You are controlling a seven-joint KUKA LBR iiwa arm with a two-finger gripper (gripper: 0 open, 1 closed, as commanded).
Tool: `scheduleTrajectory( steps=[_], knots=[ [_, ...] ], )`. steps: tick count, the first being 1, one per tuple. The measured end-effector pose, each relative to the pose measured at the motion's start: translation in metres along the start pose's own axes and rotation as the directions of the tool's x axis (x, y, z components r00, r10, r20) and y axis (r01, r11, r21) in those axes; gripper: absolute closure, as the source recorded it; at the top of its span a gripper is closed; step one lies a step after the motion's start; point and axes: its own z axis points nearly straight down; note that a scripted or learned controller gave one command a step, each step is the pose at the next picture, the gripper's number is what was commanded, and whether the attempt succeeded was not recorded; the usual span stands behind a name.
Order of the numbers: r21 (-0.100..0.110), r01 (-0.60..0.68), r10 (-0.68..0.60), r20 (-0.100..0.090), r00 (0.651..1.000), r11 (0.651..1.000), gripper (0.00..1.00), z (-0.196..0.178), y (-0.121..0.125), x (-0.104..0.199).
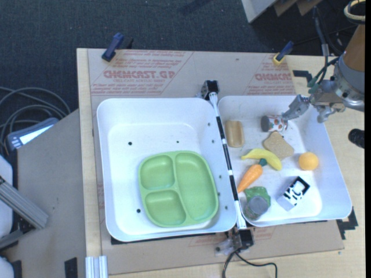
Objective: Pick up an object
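Observation:
The right bin holds several small objects. A tan block lies by its left wall, with a small grey and red toy to its right. Below those are a bread slice, a banana, an orange ball, a carrot, a grey-green can and a black and white box. My gripper hovers over the bin's far right corner, open, with nothing between its fingers. One fingertip is just right of the toy.
A green divided plate lies in the left bin. A black divider clip sits where the bins meet at the back. Blue and yellow clamps hold the cardboard base at the far edge.

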Motion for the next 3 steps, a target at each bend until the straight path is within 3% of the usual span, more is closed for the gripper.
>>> scheduleTrajectory(
  steps=[1, 2, 3],
  knots=[
    [0.003, 0.0, 0.0, -0.001, 1.0, 1.0, 0.0, 0.076, 0.024, 0.023],
    [-0.003, -0.001, 0.001, 0.001, 1.0, 1.0, 0.0, 0.159, -0.014, 0.036],
    [-0.007, 0.0, 0.0, 0.003, 1.0, 1.0, 0.0, 0.158, -0.026, 0.049]
  ],
)
